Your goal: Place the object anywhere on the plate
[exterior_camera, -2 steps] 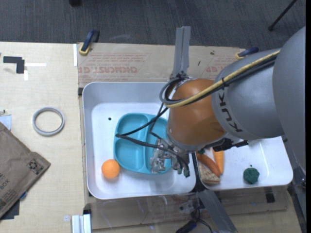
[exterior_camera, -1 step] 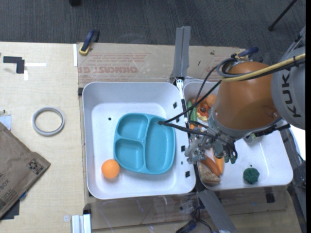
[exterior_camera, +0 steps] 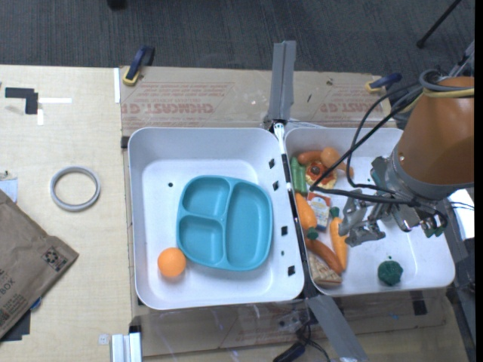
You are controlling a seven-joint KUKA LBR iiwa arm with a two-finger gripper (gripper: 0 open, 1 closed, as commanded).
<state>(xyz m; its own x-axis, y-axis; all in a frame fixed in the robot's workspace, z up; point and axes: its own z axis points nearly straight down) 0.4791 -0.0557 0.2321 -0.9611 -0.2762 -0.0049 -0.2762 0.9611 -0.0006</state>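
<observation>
The blue three-compartment plate (exterior_camera: 225, 222) lies in the middle of the left bin (exterior_camera: 143, 202). An orange ball (exterior_camera: 172, 262) rests on the bin floor, touching the plate's lower left corner. My gripper (exterior_camera: 362, 228) hangs over the right bin (exterior_camera: 438, 274), just right of a pile of toy food (exterior_camera: 317, 217) along that bin's left wall. The pile holds carrots, a green piece and a sandwich-like piece. The grey wrist and dark cables cover the gripper from above. A small green broccoli-like toy (exterior_camera: 389, 272) sits alone near the right bin's front.
A grey tape ring (exterior_camera: 75, 188) and a brown cardboard box (exterior_camera: 26, 266) lie on the bench left of the bins. Clamps (exterior_camera: 139, 62) hold the cardboard sheet behind the bins. A grey upright post (exterior_camera: 283, 81) stands between the bins at the back.
</observation>
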